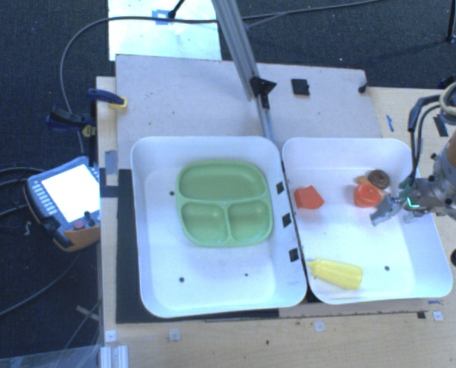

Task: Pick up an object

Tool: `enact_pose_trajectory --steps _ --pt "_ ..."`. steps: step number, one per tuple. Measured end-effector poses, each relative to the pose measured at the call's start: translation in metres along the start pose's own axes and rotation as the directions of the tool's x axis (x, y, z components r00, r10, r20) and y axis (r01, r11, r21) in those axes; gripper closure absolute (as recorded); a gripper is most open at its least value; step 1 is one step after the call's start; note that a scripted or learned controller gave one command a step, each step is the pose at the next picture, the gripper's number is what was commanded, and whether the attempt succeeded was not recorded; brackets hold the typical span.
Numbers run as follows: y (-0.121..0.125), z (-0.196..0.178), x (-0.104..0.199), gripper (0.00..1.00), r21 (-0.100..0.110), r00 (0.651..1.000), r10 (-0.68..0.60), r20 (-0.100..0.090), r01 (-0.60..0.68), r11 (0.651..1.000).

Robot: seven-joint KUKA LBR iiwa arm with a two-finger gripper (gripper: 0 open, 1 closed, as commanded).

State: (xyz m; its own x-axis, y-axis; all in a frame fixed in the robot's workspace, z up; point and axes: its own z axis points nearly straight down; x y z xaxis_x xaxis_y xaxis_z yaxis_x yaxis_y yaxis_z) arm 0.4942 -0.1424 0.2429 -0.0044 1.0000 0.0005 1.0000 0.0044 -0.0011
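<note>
Yellow object (336,273): lowest in the frame, so taken as nearest the camera; lying on its side in the right bin (411,271) close to the front wall. Untouched, well apart from the gripper.

Orange-red object (367,195): judged the likely target, since it lies just beside the gripper. Seated in the rear half of the right bin. A brown round object (378,179) is touching it, or nearly so, on the far side; contact cannot be settled.

Red object (310,198): near the right bin's left wall, apart from the others.

Gripper (385,212): seen low over the right bin, just to the right of and slightly nearer than the orange-red object. Nothing is seen between the fingers. Whether they stand open or closed cannot be told; the tip is small and blurred.

Arm pose: wrist (450,186) brought in from the right across the bin's right wall, tool end angled down and leftward toward the bin floor. Cables looped above the wrist.

Risk, offset: the tip appears beside the orange-red object, not over it; a closure here would likely be made on air.

Risk, crowding: the brown object could be nudged or caught along with its neighbour, and a round piece may be squeezed out sideways.

Risk, floor: the tip is already low; a scrape on the bin is possible.

Left bin (155,228): a green divided tray (225,203) is held in it, well apart from the work.
</note>
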Motion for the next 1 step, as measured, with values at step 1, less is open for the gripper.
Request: enact_pose_trajectory --steps 1 --pt "0.0007 -0.0010 0.0000 0.00 -0.003 1.000 0.000 0.000 0.000 1.000"
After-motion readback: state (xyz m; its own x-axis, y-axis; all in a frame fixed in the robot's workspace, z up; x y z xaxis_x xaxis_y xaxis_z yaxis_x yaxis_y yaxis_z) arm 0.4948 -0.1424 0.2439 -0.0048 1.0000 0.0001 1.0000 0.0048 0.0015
